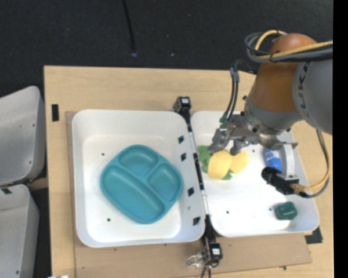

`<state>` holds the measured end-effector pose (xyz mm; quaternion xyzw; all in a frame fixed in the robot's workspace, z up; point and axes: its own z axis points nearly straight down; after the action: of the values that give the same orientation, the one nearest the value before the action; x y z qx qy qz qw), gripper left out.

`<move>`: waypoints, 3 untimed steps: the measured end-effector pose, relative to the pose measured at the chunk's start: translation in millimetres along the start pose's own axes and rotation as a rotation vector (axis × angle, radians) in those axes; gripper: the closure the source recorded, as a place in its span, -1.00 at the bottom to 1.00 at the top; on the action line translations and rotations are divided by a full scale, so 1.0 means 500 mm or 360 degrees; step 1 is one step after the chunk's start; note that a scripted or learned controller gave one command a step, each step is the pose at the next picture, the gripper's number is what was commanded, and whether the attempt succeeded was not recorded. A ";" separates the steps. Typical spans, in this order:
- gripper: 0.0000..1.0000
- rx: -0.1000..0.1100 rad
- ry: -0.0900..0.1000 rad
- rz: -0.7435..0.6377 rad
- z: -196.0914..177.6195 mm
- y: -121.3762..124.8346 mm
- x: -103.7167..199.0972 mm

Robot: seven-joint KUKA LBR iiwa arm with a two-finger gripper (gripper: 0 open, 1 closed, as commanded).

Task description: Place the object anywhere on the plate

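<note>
A teal divided plate (141, 182) lies in the left bin (87, 126). In the right bin (249, 222) two yellow lemon-shaped objects (220, 165) sit side by side near the left wall, with a green piece (203, 154) beside them. My gripper (232, 143) hangs just above the yellow objects, its dark fingers pointing down at them. Nothing is visibly held between the fingers.
A blue-and-white object (274, 158) lies at the right side of the right bin, and a dark green block (286, 211) rests near its front right corner. Cables (290, 184) trail from the arm over the bin's right rim. A black clip (182, 104) sits at the divider's top.
</note>
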<state>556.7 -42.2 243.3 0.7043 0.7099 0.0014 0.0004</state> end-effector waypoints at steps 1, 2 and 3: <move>1.00 0.0001 0.0000 0.0000 0.013 0.059 0.104; 1.00 0.0001 0.0000 0.0001 0.002 0.077 0.196; 1.00 0.0000 0.0000 0.0003 -0.011 0.117 0.279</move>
<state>613.9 97.9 249.3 0.7050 0.7092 0.0015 0.0006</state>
